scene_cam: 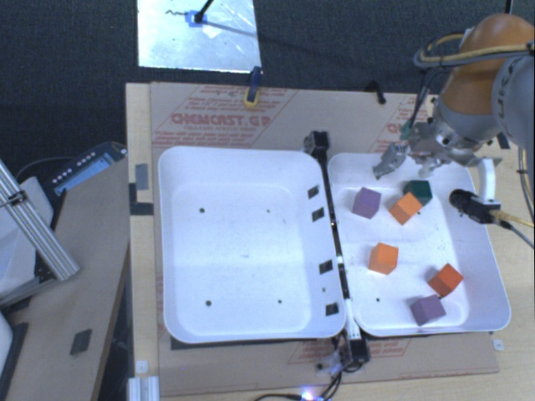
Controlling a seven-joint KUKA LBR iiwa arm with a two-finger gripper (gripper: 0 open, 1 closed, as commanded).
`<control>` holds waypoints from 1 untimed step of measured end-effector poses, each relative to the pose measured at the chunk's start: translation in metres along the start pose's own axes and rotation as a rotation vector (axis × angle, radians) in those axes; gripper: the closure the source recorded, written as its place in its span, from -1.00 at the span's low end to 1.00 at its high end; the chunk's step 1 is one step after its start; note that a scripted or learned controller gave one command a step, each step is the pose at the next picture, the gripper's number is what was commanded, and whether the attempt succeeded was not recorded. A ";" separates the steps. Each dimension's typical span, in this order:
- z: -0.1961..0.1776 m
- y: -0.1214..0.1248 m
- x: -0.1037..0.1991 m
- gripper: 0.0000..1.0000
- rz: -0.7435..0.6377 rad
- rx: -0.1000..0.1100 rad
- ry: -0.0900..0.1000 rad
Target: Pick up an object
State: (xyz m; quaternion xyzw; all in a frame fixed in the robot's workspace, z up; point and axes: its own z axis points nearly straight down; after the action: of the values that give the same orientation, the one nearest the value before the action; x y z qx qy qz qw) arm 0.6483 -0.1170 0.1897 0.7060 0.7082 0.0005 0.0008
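Overhead, you see the two-finger gripper spread wide and grasping nothing above the right white bin, just beside the dark green block.

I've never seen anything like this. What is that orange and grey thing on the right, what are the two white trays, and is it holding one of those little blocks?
You are looking down at a slant from one camera fixed above a bench. The orange and grey thing is a robot arm reaching in from the right. At its tip is a gripper with two spread fingers, hovering over the right bin. That bin holds six small blocks: two purple ones, three orange ones and a dark green one. The left bin sits beside it. Nothing is between the fingers, so no block is held.
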 end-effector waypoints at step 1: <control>0.073 -0.011 -0.010 -1.00 -0.002 -0.019 -0.004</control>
State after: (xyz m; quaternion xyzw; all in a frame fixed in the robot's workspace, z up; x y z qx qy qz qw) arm 0.6370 -0.1269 0.1171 0.7052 0.7090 0.0057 0.0087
